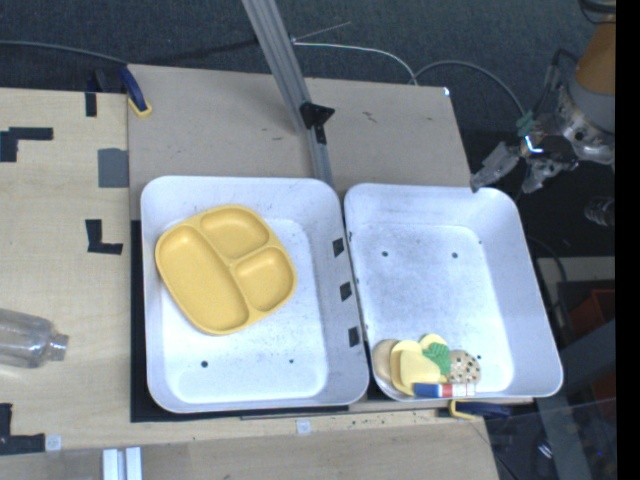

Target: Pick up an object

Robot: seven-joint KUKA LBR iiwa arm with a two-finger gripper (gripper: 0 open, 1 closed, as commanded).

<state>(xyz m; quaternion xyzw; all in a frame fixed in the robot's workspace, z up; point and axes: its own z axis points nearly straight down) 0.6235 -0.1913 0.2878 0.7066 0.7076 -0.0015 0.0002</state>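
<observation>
While my gripper (505,168) hangs off right bin's (520,268) far right corner (fingers spread, holding nothing), small toy pile (430,365) sits jammed in near edge. Risk: fingers strike bin wall, or graze clutter, grab nothing.

A clear plastic bottle (28,338) lies on its side on the wooden bench (60,258) at the far left, well apart from the bins. Black tape marks (100,236) dot that wood. A grey metal rail (280,53) slants down from the top toward the bins. Thin cables (440,68) trail across the dark floor (400,8) behind.
</observation>
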